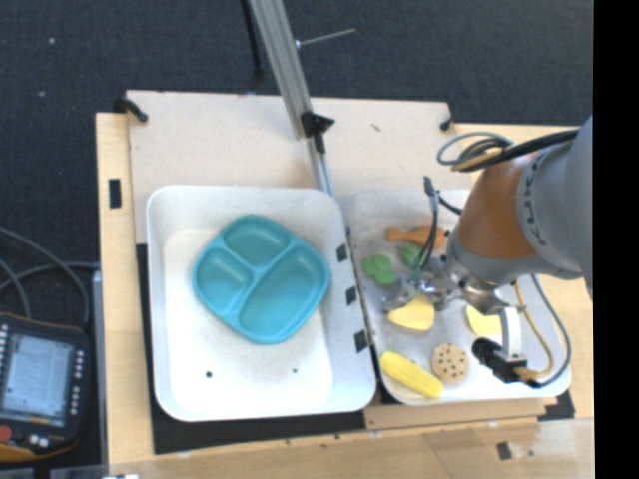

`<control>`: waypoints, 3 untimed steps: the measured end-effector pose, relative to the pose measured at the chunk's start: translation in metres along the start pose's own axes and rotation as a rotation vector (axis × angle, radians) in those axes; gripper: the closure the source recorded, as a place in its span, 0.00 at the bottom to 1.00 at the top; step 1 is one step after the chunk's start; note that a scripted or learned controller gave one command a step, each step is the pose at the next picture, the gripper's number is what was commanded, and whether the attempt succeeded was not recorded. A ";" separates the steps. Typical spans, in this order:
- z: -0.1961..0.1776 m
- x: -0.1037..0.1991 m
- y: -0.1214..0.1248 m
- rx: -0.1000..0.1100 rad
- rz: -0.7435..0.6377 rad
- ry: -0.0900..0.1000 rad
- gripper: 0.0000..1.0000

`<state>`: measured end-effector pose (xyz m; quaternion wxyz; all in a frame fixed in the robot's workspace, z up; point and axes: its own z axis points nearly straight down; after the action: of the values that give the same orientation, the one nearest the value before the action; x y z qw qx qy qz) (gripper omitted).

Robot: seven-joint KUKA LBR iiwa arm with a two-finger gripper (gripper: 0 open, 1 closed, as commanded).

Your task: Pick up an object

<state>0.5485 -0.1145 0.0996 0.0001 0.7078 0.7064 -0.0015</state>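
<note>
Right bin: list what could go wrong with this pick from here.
1. The toys in the right bin lie close together: the gripper sits among the green piece, the yellow piece and the orange carrot, so it may nudge or catch a neighbour instead of one clean object.
2. The arm covers part of the bin, so the grasp is hard to confirm.
3. The loose cables by the cookie could snag.

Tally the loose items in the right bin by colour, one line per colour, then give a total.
Yellow: 3 (corn cob, a piece under the wrist, a piece further right)
Green: 2 (round one, one partly hidden by the arm)
Orange: 1 (carrot-like piece)
Tan: 1 (cookie)
Total: 7
</note>
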 end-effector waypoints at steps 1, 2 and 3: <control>-0.012 0.000 0.002 -0.006 0.005 0.003 1.00; -0.077 -0.001 0.006 -0.010 -0.005 0.001 1.00; -0.139 -0.002 0.014 -0.011 -0.005 0.001 1.00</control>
<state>0.5629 -0.1167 0.2387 0.0037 0.7059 0.7083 0.0025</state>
